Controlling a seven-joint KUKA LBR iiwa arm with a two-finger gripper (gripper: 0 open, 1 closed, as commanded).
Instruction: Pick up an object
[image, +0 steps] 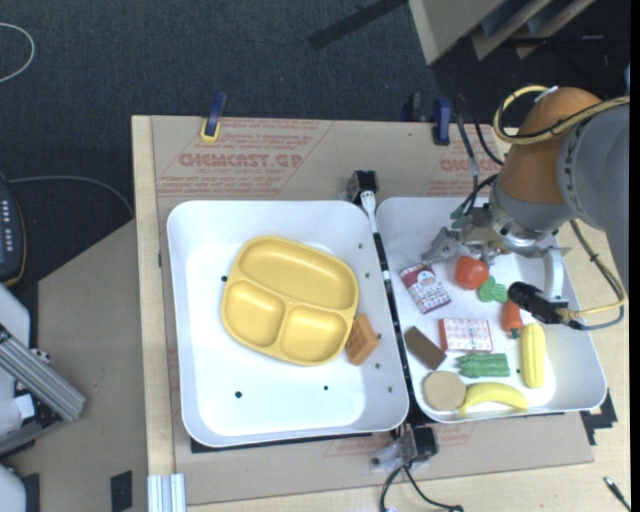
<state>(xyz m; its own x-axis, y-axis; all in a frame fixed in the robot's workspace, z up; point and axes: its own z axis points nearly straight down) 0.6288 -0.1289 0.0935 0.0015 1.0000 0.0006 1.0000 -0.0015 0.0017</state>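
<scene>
The bench (260, 160), a pale board printed with red lettering, fills the middle of the frame and carries two shallow white bins side by side. The left bin (200, 380) sits centre-left and holds a yellow divided tray (288, 300) with three compartments, tilted a little, and a small brown block (362, 340) touching the tray's lower right corner. The right bin (590, 375) lies at the right of the frame. The grey arm (600, 150), with its orange band (545, 150), comes in from the upper right and hangs over the top of the right bin.

The gripper (470, 245) hovers at the bin's upper middle, just above a red tomato-like piece (471, 271); whether it is released or clenched cannot be told.

Below it lie a green piece (492, 292), a red-and-white packet (425, 288), a patterned card (466, 334), a dark brown bar (424, 347), a green vegetable (484, 365), a corn cob (533, 354), a banana (492, 398) and a tan round disc (444, 390), all clustered in the bin's lower half.
</scene>
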